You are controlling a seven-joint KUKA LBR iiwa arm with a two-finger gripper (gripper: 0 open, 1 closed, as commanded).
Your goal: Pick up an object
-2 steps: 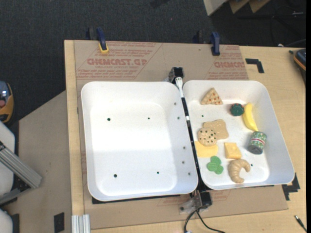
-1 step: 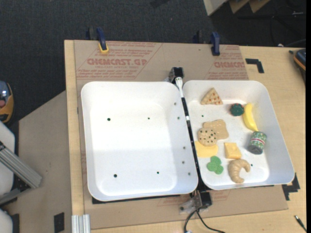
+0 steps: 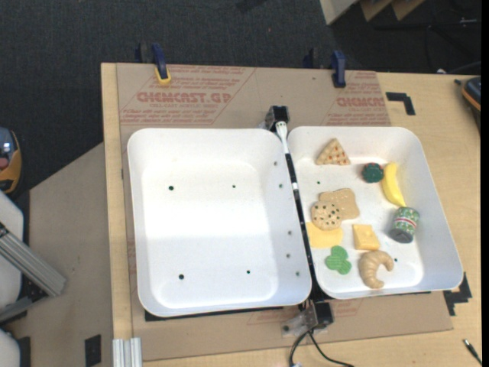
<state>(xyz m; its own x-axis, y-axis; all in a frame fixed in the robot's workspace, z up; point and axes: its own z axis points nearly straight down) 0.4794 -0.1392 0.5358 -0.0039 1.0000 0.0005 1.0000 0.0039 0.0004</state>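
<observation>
The right bin (image 3: 428, 205) carries all the objects. Far in the bin lies a triangular cracker-like wedge (image 3: 332, 154). To its right sit a dark green round piece (image 3: 372, 173) and a yellow banana (image 3: 393, 185), the two just beside each other. Nearer lies a small can (image 3: 404, 224) with a green and red label, on its side close to the right wall. At the bin's left-centre a chocolate-chip cookie (image 3: 327, 215) overlaps a tan slice of bread (image 3: 344, 202). A flat yellow cheese slice (image 3: 325, 238) lies near the dividing edge, and a thicker orange-yellow cheese block (image 3: 366, 237) lies to its right. A green leafy piece (image 3: 337, 262) and a croissant (image 3: 375, 267) occupy the near part, side by side.

The left bin (image 3: 153, 228) offers a broad white floor with four dark dots. The two bins meet along a dark seam. Both rest on a brown table (image 3: 229, 90) with blue clamps (image 3: 160, 58) at the far edge. The claw's state cannot be told.
</observation>
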